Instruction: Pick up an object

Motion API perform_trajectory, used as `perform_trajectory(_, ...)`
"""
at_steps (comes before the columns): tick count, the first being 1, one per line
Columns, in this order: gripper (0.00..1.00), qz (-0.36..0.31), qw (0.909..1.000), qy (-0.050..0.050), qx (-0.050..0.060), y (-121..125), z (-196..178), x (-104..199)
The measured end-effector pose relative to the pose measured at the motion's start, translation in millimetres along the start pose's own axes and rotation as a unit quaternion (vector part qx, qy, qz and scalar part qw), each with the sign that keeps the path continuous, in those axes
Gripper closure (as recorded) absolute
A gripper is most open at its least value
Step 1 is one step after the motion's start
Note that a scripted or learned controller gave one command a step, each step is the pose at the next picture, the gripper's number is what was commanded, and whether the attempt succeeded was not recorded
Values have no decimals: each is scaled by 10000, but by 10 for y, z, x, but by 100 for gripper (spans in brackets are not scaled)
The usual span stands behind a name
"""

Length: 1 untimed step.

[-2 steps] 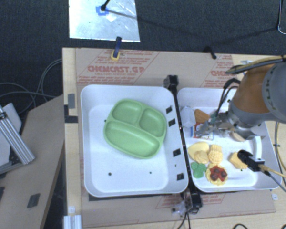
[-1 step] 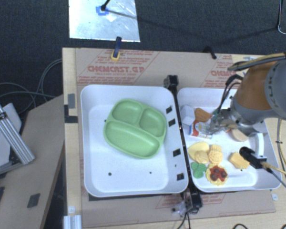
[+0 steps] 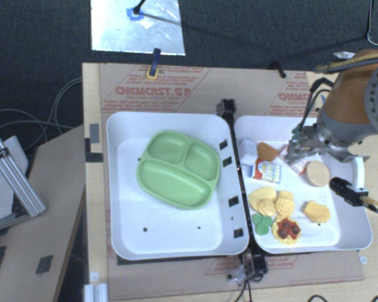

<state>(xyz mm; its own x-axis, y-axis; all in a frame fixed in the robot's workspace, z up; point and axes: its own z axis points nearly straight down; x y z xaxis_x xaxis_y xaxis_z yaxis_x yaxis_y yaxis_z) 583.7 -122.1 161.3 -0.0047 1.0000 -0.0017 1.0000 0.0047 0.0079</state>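
A: Where is the gripper (image 3: 297, 151)?

B: Low in the right bin (image 3: 349, 236), near its far edge, among the toy food. I cannot tell whether it is open or closed, or whether it has anything.

A: What is within reach?

B: Just beside it, a round tan slice (image 3: 316, 173) and an orange wedge (image 3: 268, 150). Nearer the divider, one red-and-white packet (image 3: 268, 171). Toward the near edge: two yellow pieces (image 3: 271, 202), one yellow chunk (image 3: 317, 211), one green piece (image 3: 261, 223), one red-topped tart (image 3: 286, 230).

A: How would they handle?

B: I judge them light, stiff plastic, somewhat slick. The round slice looks best taken across its rim; the flat packet may slip.

A: And the left bin (image 3: 123, 231)?

B: One green divided plate (image 3: 179, 168), sitting in the middle.
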Motion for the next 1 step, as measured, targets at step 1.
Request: perform_trajectory(1,100,0,10000,4,11,-76,-507,26)
